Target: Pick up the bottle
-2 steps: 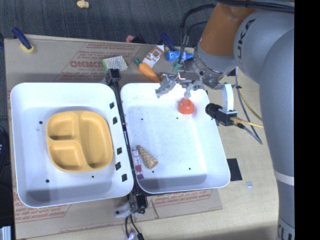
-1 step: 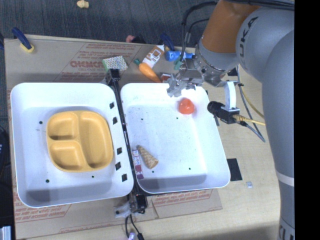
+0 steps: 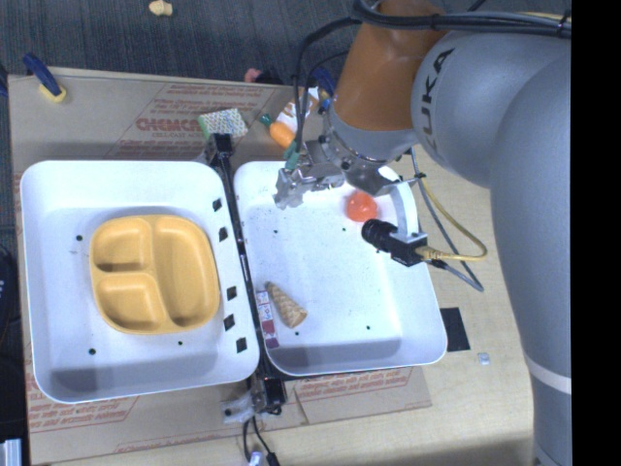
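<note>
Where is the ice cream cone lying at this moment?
In the camera view, the ice cream cone lies in the right bin, near its lower left corner, close to the divider between the bins and apart from the gripper.

The grey arm (image 3: 505,115) reaches in from the right, its broad links filling the upper right of the view. The orange band (image 3: 388,66) sits just above the wrist, with black cables looping over it. Below the band the gripper (image 3: 291,187) points down and to the left, its metal tips low.
</note>
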You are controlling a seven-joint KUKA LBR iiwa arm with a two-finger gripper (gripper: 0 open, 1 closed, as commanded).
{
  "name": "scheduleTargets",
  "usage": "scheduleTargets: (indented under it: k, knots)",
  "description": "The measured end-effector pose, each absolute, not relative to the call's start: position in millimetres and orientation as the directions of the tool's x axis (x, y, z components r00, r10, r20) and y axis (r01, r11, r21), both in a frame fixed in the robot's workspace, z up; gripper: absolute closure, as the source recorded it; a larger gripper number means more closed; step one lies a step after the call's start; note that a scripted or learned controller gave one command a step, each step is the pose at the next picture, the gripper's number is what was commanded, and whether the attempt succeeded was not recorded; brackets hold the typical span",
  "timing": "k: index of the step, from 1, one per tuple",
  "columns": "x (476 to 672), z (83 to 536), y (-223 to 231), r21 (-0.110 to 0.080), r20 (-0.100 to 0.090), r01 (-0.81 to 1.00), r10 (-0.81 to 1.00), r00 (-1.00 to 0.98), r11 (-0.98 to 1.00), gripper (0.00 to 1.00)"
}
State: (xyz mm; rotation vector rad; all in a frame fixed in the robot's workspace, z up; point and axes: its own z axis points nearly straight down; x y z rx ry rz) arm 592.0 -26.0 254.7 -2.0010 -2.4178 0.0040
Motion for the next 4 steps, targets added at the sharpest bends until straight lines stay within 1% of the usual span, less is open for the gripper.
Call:
scheduleTargets:
  k: [1, 2, 3, 4]
  knots:
    - [547.7, 212.4, 34.2, -0.005, 0.002, 0.892, 0.892, -0.452, 0.452, 1.0]
    - [485.2, 266.6, -0.4, -0.004, 0.001, 0.949, 0.949, -0.316, 0.316, 1.0]
    - [476.1, 206.2, 39.9, -0.004, 0.003, 0.784, 0.784, -0.62, 0.62, 1.0]
    - [476.3, 265.6, 105.8, -0.002, 0.001, 0.711, 0.711, -0.704, 0.704, 1.0]
